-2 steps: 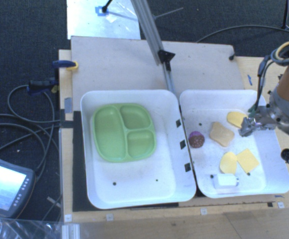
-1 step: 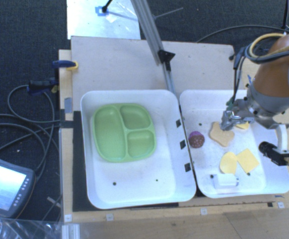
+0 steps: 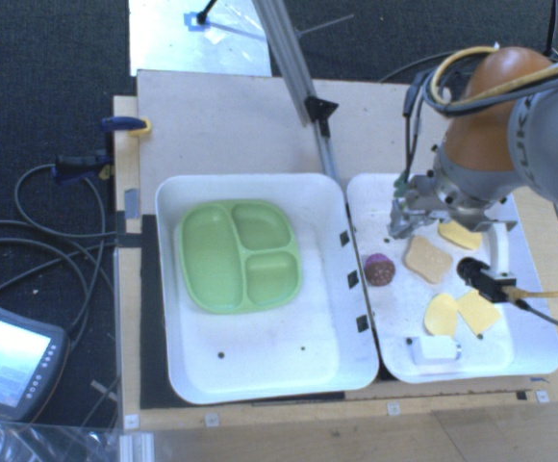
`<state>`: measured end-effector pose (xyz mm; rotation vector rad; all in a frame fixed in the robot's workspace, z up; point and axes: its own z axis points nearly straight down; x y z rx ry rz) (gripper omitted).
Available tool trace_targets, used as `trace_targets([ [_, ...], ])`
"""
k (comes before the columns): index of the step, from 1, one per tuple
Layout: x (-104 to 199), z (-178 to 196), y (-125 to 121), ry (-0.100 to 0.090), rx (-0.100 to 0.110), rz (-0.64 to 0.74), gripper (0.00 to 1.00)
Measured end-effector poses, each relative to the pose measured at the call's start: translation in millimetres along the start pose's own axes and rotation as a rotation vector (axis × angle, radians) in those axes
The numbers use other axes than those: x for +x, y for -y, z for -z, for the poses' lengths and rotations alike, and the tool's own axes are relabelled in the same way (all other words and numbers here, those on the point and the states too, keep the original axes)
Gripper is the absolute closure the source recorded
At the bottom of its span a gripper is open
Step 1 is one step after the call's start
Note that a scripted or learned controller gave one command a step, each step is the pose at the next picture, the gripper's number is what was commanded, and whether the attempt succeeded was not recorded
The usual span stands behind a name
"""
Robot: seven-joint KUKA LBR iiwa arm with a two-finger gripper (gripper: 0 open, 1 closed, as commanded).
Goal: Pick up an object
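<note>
Right of centre, your gripper (image 3: 406, 221) hangs over the right bin (image 3: 548, 354), finger state indiscernible, beside a tan square slab (image 3: 427, 259) and round maroon piece (image 3: 380, 270).

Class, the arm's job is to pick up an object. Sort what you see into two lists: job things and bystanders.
Job things: gripper; tan block, round purple piece, yellow pieces, white block, all in the right bin.

Bystanders: green divided tray in the left bin; handheld screen; cables.

Bright, even overhead light; soft, slightly blurry
</note>
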<state>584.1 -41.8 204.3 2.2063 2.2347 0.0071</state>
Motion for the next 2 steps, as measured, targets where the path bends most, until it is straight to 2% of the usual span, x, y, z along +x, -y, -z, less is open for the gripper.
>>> trace_targets([
  [1,51,16,-12,0.000,0.001,-0.001,1.00],
  [2,106,9,-27,0.000,0.002,-0.001,1.00],
])
